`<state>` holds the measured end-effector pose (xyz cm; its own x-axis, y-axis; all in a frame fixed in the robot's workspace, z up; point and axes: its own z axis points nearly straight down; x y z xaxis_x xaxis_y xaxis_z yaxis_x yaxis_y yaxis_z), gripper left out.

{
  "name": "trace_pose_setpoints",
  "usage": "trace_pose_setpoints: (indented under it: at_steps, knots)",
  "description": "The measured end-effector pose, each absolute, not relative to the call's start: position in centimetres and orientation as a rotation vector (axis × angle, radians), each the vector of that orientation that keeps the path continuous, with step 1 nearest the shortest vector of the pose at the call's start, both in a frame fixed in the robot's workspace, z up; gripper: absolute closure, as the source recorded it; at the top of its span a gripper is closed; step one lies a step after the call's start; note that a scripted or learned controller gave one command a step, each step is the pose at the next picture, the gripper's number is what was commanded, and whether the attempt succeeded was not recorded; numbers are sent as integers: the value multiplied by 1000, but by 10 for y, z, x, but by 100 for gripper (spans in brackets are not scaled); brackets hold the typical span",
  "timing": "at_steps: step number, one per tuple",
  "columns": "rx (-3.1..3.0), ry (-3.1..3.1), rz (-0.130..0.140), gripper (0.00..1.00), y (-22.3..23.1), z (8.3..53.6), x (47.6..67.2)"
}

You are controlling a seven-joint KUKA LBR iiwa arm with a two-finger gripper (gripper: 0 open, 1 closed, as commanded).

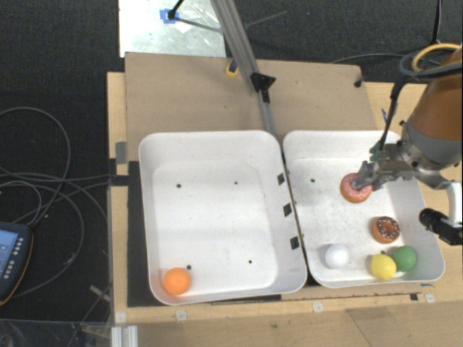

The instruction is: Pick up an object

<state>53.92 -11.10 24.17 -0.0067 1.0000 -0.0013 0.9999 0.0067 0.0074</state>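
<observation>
Arm is reaching in from the right; the hand (pixel 364 178) is sitting over the right bin (pixel 318 157), right on top of the pink donut (pixel 354 190). Fingers are overlapping the donut's upper right edge, but can't tell if they're open or closed, or actually gripping it. Also lying in the right bin: a brown donut (pixel 385 228), white ball (pixel 336 255), yellow ball (pixel 383 266) touching a green ball (pixel 404 258). Left bin (pixel 210 147) is holding an orange ball (pixel 176 281) in its near-left corner.
</observation>
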Motion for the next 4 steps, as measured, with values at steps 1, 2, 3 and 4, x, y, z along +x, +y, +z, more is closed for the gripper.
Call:
trace_pose_setpoints:
  at_steps: [1,2,3,4]
  knots:
    - [2210,2223,7,100,-111,296,541]
    - [2208,2233,4,100,-54,282,563]
    - [2210,2231,4,100,-10,268,592]
    - [2211,2232,4,100,34,251,611]
